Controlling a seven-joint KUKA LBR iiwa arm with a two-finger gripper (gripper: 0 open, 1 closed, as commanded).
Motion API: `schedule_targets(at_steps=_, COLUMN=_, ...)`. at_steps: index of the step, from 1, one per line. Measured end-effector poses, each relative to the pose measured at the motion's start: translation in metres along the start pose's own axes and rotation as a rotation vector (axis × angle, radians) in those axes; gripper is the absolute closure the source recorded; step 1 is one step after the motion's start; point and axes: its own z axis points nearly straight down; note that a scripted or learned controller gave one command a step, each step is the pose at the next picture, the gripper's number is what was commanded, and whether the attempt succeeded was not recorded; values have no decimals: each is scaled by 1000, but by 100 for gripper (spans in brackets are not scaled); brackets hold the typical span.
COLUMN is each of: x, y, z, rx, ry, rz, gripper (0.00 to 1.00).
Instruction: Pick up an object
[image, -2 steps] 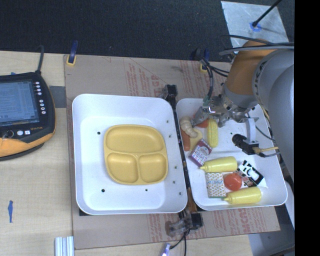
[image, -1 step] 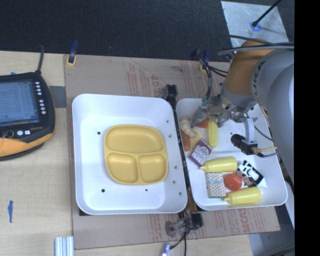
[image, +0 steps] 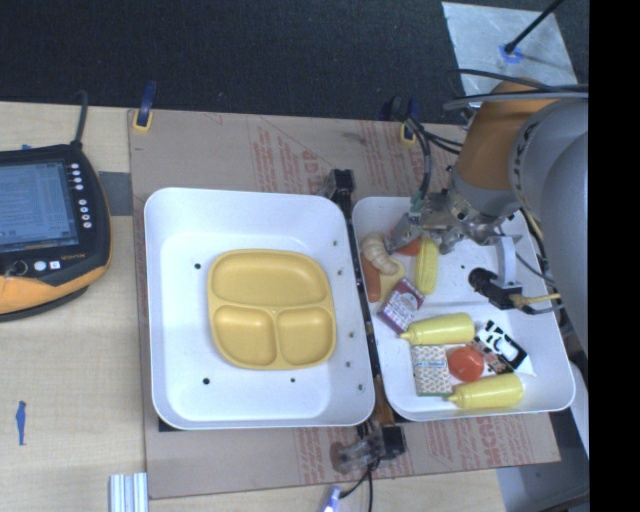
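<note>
- Several small things crowd the right bin (image: 556, 398) at the frame's right. Nearest my tool is a short yellow piece (image: 427, 267) in the bin's upper left part.
- My tool (image: 432, 228) sits just above that piece in the frame; I cannot tell whether it is open or closed.
- Left of the piece lie a sausage (image: 374, 282) and a maroon packet (image: 401, 305).
- Lower in the bin, a yellow bottle (image: 437, 328) and a second yellow bottle (image: 487, 392) lie with a red tomato (image: 465, 362) between them, a patterned packet (image: 430, 370) beside it.
- At frame centre, the left bin (image: 170, 300) holds a yellow divided plate (image: 272, 307).
- On the desk (image: 60, 400), far left, rests a control pendant (image: 45, 225).
</note>
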Motion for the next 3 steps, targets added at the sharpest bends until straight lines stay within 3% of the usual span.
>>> schedule_targets(at_steps=2, x=13, y=-1, z=0, rx=5, ry=-3, rz=0, gripper=0)
schedule_targets(at_steps=3, x=0, y=0, z=0, rx=1, ry=0, rz=0, gripper=0)
